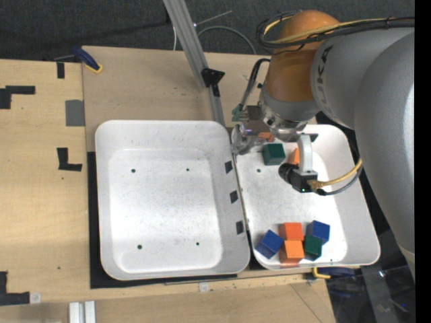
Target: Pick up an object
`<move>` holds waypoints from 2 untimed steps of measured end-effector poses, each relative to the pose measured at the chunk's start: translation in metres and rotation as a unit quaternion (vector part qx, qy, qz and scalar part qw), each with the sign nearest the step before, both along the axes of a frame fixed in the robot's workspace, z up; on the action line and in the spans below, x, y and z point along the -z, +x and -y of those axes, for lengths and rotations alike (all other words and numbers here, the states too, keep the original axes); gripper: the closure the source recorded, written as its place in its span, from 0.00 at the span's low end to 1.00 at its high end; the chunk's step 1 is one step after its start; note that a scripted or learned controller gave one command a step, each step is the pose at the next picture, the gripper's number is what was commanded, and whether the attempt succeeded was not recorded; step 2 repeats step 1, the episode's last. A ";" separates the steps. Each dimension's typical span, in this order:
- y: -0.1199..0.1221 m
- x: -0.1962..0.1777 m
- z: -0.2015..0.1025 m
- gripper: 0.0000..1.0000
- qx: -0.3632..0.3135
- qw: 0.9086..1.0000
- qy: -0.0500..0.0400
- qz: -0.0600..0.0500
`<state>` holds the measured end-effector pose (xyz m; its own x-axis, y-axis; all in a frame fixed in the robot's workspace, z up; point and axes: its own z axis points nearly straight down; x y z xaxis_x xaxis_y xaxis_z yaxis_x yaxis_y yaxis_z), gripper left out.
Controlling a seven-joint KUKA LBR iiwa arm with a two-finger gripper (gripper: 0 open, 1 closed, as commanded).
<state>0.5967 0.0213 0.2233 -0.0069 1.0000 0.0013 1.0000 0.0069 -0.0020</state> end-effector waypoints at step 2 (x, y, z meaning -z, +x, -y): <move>0.002 0.006 -0.051 1.00 0.000 1.000 0.000 0.000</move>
